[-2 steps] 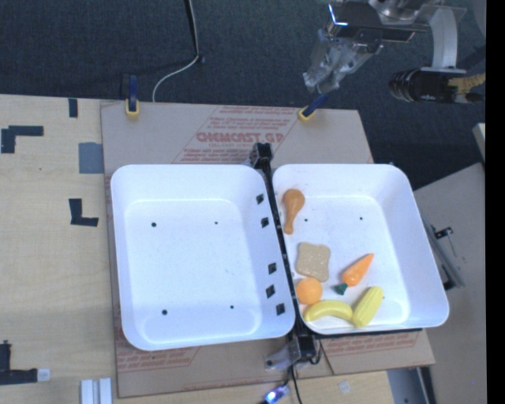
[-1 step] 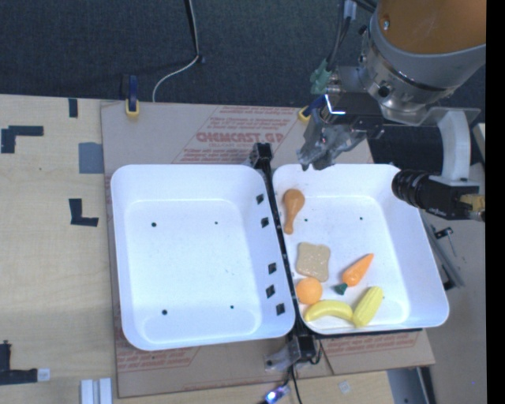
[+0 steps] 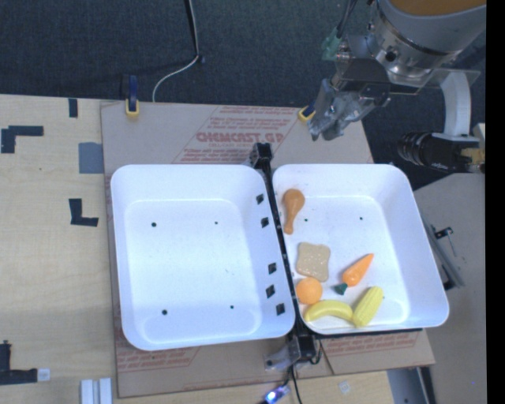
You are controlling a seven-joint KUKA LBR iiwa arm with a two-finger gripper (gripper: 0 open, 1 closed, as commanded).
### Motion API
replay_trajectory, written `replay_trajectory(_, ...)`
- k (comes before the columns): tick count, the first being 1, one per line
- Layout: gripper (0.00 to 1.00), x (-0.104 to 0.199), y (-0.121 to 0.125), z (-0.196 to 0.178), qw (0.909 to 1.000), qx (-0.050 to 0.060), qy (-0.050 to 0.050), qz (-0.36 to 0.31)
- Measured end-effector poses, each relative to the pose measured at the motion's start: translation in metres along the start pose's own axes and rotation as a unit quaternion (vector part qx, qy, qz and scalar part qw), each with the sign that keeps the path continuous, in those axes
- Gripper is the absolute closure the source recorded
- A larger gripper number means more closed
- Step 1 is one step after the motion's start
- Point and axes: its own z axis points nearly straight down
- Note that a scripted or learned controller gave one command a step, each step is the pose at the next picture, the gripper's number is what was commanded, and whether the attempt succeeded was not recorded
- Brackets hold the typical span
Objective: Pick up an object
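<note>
A: Bins?
B: Left bin (image 3: 189,260) at nine o'clock; right bin (image 3: 387,205) at three holds banana (image 3: 327,312), corn (image 3: 368,306), drumstick (image 3: 292,207), bread (image 3: 313,259), carrot (image 3: 357,270), orange (image 3: 308,291).
A: Gripper?
B: Gripper (image 3: 330,126) hangs at one o'clock above the table (image 3: 47,237), holding nothing; its opening, I cannot tell.

The grey KUKA arm (image 3: 426,35) showed a rounded metallic wrist housing with an orange band (image 3: 438,6) across its top. Below the housing sat a dark mounting block, and thin dark cables ran along its left side by a small green part. The two-finger gripper (image 3: 327,126) was grey and glossy, with slim angled fingers (image 3: 335,122) ending in narrow tips.
</note>
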Motion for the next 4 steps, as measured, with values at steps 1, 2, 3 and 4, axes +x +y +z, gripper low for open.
replay_trajectory(1, 1.00, 0.016, -0.043, 0.116, 1.0000, 0.007, -0.001, -0.002)
replay_trajectory(2, 1.00, 0.033, 0.001, 0.016, 1.0000, -0.005, 0.002, -0.003)
replay_trajectory(3, 1.00, 0.057, -0.051, 0.086, 1.0000, 0.004, 0.000, -0.003)
replay_trajectory(4, 1.00, 0.031, -0.049, 0.050, 1.0000, -0.001, 0.001, -0.001)
